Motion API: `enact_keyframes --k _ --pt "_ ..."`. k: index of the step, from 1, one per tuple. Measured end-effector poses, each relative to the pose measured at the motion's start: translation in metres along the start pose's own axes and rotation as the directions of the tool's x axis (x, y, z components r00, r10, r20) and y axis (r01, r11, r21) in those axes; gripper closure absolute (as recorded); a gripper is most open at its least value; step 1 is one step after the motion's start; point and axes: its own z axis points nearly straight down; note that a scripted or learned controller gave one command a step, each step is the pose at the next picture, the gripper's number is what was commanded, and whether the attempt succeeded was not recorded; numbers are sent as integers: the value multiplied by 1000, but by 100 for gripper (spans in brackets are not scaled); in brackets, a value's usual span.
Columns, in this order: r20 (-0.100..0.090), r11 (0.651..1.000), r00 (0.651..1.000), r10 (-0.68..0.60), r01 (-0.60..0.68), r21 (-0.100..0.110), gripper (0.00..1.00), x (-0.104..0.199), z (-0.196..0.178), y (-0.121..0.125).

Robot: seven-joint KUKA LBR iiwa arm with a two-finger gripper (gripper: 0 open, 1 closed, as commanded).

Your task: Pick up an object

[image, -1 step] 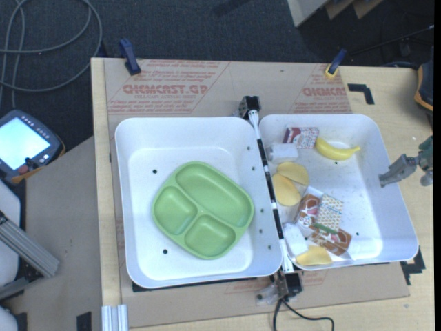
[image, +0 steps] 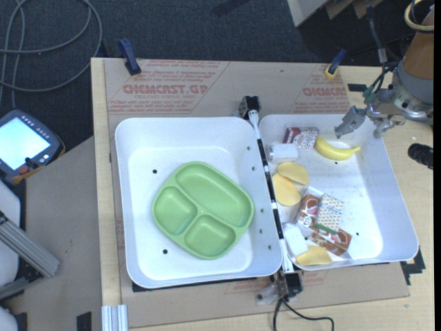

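The banana (image: 336, 149) lies in the upper part of my right bin (image: 386, 205), curved side down, and it is the nearest thing to me. My gripper (image: 361, 118) hangs just above it at about one o'clock from the fruit, fingers spread and holding nothing. At nine o'clock from the banana sits a small red-and-white packet (image: 301, 136), close enough to get in the way — so I judge the best approach is to come down over the fruit's middle, with my fingers straddling its narrow width rather than its length. Further out at seven o'clock are yellow chips (image: 289, 182) and a printed snack bag (image: 324, 223), well apart from the banana. The left bin (image: 138, 150) holds a green divided plate (image: 202, 209) — no concern here.
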Motion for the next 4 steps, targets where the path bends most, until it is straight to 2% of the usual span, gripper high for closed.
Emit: enact_keyframes --k 1,2,3,4 --pt "1 1000 1000 0 0 0 0 1 72 35" --pt "0 1000 1000 0 0 11 0 32 120 34" --pt "0 1000 1000 -1 1 8 100 33 110 35" --pt "0 1000 1000 -1 1 9 0 33 110 35"
